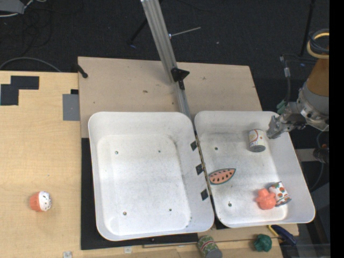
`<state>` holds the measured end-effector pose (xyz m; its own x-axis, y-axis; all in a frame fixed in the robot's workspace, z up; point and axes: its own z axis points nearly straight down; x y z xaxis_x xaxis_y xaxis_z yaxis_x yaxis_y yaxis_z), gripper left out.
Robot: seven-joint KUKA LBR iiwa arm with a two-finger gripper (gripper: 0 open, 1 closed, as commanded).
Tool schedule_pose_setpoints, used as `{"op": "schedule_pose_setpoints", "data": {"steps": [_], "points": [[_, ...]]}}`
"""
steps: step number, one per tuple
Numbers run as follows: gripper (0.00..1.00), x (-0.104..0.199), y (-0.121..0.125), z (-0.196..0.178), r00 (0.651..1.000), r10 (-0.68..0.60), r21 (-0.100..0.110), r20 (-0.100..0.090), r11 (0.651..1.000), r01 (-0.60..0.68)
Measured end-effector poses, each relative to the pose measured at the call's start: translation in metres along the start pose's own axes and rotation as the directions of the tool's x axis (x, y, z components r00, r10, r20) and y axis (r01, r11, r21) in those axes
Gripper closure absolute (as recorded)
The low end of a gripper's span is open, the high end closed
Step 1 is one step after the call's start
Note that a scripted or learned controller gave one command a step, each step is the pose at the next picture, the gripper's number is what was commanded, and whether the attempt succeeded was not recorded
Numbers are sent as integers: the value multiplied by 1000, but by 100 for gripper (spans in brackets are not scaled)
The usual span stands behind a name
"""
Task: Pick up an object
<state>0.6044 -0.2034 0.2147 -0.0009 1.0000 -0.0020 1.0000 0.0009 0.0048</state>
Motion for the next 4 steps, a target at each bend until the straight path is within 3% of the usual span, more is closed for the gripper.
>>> {"op": "schedule_pose_setpoints", "data": {"steps": [1, 2, 4], "points": [[100, -1, 0, -16, 1000, 0, 4, -2, 1000, 0], [100, 47, -1, -18, 1000, -3, 7, -5, 1000, 3], [100, 145, 20, -1, 1000, -3, 9, -4, 1000, 3]]}}
